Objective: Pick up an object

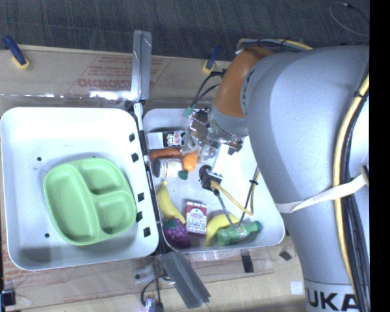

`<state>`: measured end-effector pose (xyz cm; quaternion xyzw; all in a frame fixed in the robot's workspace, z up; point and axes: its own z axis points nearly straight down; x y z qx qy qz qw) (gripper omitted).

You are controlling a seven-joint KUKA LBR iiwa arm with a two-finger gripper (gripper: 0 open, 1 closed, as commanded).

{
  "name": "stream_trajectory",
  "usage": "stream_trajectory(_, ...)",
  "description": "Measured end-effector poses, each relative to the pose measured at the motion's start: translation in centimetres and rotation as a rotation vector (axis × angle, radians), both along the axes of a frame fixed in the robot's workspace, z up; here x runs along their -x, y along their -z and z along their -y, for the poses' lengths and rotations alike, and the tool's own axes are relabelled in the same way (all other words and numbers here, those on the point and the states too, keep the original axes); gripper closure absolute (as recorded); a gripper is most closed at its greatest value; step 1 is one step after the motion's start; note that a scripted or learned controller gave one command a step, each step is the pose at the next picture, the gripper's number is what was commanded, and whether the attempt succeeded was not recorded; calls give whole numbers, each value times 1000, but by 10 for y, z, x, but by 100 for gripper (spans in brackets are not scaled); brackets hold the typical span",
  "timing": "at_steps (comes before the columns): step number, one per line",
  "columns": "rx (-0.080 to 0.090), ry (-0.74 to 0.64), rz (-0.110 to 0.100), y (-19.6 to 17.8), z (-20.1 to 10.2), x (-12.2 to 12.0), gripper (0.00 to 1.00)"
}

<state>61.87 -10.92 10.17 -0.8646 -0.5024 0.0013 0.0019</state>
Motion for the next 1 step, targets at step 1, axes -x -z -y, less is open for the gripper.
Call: stream_trajectory(1, 1, 236, 0, -115, -57, -38, 100)
